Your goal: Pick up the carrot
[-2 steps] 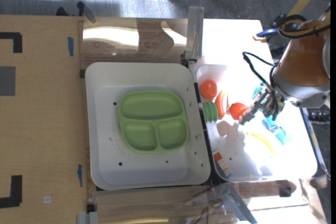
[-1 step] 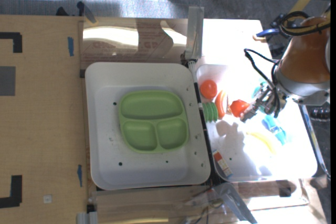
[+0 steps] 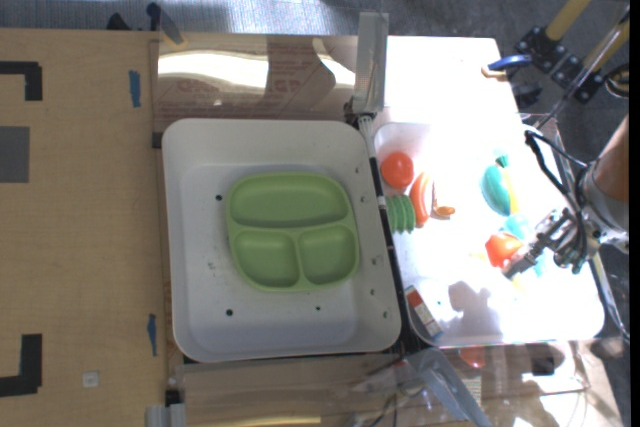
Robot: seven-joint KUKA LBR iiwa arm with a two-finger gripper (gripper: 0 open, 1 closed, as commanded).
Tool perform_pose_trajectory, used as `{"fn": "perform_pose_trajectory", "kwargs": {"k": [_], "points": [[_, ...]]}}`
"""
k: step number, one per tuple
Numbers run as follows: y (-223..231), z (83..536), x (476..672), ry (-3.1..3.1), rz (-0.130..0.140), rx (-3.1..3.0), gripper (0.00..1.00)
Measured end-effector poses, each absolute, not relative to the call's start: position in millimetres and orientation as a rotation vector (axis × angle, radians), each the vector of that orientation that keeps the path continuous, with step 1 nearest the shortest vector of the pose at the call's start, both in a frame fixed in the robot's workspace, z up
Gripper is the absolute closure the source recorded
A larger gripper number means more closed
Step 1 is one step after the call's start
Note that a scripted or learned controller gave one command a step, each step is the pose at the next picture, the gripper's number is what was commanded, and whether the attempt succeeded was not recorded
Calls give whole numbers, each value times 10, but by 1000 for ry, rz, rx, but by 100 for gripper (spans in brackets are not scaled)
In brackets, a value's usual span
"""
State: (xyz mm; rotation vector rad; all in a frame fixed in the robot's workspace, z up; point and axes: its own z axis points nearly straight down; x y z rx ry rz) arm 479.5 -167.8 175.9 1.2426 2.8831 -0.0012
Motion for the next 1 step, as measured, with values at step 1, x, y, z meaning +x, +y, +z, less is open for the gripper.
{"fn": "perform_pose_trajectory", "kwargs": {"k": [1], "points": [[-1499, 3171, 4829, 2861, 5, 1255, 100]]}}
